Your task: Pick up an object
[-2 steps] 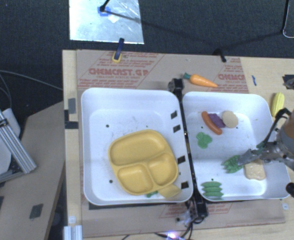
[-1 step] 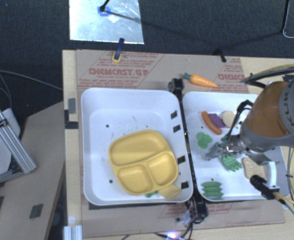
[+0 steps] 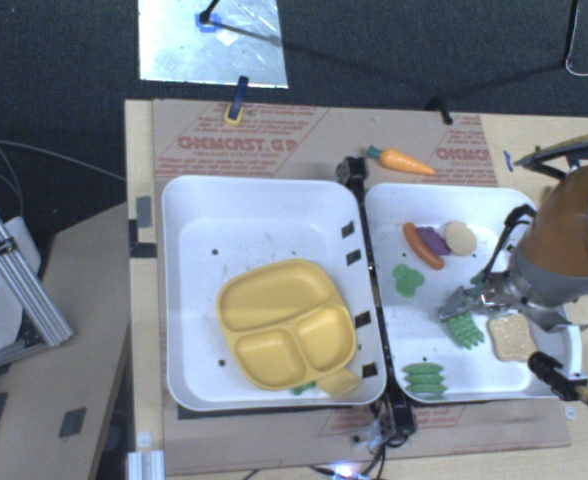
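Gripper [image 3: 458, 306] poised low in the right bin [image 3: 474, 200], fingers narrowly parted, nothing held, green toy [image 3: 465, 330] just below them, toast [image 3: 511, 337] beside it, yellow tray [image 3: 286, 322] in the left bin [image 3: 196, 268]

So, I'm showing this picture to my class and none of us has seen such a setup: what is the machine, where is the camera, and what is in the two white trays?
One camera looks down from above at a slant. The grey and orange machine at the right is a robot arm; its gripper hangs low over the right bin, just above a green toy. Whether it holds anything is unclear. That bin also has a slice of toast, a sausage, a purple piece, a pale round piece and more green toy food. The left bin holds a yellow divided plate. A toy carrot lies on the board behind.
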Robot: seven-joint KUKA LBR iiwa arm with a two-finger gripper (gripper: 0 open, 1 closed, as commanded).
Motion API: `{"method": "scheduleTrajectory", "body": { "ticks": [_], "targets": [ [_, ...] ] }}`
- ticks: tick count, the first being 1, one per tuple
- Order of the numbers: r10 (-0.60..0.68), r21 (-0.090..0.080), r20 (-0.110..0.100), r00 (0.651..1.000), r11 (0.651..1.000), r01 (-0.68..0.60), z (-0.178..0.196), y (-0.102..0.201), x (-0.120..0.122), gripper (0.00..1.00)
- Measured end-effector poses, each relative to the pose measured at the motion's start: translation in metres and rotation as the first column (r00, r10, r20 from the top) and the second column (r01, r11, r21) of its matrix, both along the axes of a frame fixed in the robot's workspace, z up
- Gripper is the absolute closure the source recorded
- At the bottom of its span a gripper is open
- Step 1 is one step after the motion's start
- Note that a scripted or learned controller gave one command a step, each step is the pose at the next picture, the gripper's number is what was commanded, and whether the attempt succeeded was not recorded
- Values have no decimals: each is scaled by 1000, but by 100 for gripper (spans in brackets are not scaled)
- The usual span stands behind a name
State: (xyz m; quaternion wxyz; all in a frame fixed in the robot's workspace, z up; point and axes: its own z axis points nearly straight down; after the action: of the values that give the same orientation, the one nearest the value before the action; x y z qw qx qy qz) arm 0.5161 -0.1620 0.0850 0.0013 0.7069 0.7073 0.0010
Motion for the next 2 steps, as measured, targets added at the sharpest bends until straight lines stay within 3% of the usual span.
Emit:
{"method": "scheduleTrajectory", "body": {
  "ticks": [1, 2],
  "targets": [
    [-1, 1, -3, 1000, 1000, 1, -1, -23, -21, 0],
    [-1, -2, 1, 1000, 1000, 1, 32, -46, -20, 0]
  ]
}}
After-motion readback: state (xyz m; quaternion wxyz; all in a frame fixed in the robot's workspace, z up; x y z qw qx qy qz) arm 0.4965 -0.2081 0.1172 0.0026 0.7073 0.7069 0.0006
